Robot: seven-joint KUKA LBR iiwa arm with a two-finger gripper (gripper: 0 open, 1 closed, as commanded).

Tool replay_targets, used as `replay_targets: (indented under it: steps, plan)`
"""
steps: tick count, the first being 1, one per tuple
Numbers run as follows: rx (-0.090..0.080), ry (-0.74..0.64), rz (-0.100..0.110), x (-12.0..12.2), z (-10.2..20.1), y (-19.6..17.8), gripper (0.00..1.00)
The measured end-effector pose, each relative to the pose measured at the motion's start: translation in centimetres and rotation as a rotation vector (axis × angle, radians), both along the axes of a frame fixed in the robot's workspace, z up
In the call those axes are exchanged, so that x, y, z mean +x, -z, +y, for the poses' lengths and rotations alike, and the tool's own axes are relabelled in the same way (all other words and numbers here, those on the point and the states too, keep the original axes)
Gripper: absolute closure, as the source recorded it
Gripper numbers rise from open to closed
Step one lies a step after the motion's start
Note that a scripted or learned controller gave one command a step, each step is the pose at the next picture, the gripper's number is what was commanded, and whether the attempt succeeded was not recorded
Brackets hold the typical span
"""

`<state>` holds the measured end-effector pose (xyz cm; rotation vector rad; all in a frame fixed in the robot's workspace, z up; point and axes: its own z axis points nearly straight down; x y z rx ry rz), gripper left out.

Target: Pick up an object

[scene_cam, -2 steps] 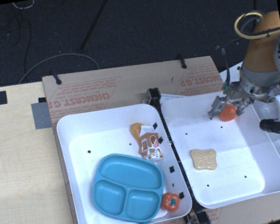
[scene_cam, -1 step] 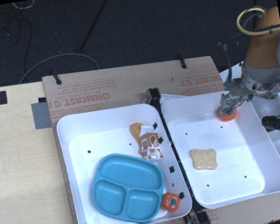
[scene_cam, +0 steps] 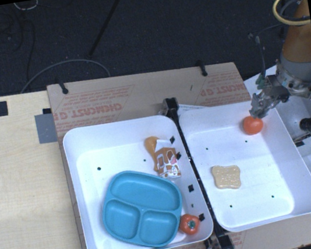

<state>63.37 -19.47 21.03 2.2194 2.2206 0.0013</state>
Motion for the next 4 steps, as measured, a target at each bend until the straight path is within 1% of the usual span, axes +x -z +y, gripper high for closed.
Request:
replay_targets:
  steps: [1,2,3,4]
  plan:
    - [0.001,-0.001,0.002,0.0,-0.1,-1.4,1.0]
    - [0.003,-0.004,0.006,0.2,5.0,-1.1,1.0]
    - [0.003,-0.004,0.007,-0.4,10.5,-0.2,1.0]
    - [0.004,-0.005,0.007,-1.0,16.6,-0.2,1.0]
